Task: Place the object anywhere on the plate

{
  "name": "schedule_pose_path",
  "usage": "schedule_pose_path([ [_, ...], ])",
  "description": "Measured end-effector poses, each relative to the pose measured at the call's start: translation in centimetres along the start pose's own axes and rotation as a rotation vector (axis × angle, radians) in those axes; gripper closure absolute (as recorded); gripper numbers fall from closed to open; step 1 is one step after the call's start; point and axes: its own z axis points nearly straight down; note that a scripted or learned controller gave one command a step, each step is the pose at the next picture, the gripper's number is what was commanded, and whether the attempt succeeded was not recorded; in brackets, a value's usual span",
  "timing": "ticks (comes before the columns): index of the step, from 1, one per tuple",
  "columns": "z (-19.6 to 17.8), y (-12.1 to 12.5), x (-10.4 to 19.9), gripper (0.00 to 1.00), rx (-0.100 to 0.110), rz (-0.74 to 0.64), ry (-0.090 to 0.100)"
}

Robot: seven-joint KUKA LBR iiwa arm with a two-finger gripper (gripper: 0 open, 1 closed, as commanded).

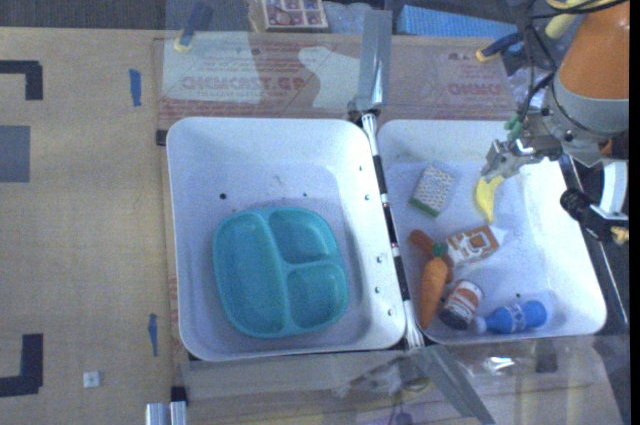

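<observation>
A: Where is the plate?

B: The teal divided plate (281, 270) lies in the left bin (190, 213), toward its near side, with nothing on it.

A: And the claw?

B: The claw (507, 156) hangs over the far part of the right bin (585, 303), under the arm's orange band (597, 53). Whether it is open or closed, I cannot tell.

A: What lies near it?

B: A yellow banana (485, 197) sits just below the claw; whether they touch is unclear. A small green-and-white box (432, 189) lies to its left.

A: The rest of that bin?

B: Toward the near side: an orange carrot (433, 287), a brown-and-white packet (473, 244), a small can (460, 304) and a blue bottle (518, 316), all close together.
</observation>
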Motion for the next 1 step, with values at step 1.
schedule_pose_path([
  [1,0.45,1.53,4.67,1.00,0.002,-0.050,0.002],
])
